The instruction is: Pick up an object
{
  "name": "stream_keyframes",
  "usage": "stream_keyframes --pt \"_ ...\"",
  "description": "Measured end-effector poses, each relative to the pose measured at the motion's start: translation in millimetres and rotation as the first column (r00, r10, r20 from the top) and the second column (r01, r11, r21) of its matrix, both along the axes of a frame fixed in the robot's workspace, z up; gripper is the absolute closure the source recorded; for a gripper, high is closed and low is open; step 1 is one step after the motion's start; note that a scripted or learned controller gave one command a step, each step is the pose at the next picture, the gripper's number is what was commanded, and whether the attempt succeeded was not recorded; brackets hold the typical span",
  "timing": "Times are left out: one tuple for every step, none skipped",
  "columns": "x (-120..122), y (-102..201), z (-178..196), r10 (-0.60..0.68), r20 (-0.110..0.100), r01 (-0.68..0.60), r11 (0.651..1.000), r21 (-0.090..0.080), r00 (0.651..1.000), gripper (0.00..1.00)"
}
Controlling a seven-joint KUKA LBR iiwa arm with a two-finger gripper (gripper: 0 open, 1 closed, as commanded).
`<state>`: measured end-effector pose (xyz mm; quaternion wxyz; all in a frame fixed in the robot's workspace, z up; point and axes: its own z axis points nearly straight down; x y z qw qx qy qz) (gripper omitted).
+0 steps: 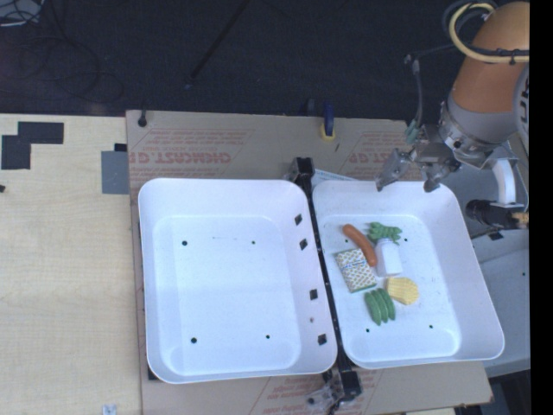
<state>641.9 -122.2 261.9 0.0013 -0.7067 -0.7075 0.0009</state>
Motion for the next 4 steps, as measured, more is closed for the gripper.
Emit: stream_keyframes --pt "-44.2 -4.6 -106.4 -0.001 -0.013 0.002 1.0 0.002 1.0 0.0" --pt "-25.6 28.4 -178.6 0.001 -0.001 -0.001 1.0 0.001 1.0 0.0" --pt "-25.9 25.1 -164.6 -0.006 -0.002 0.006 1.0 0.0 1.0 1.0" --pt "-63.3 67.3 -69.1 0.003 0.005 -0.003 1.0 0.001 1.0 1.0"
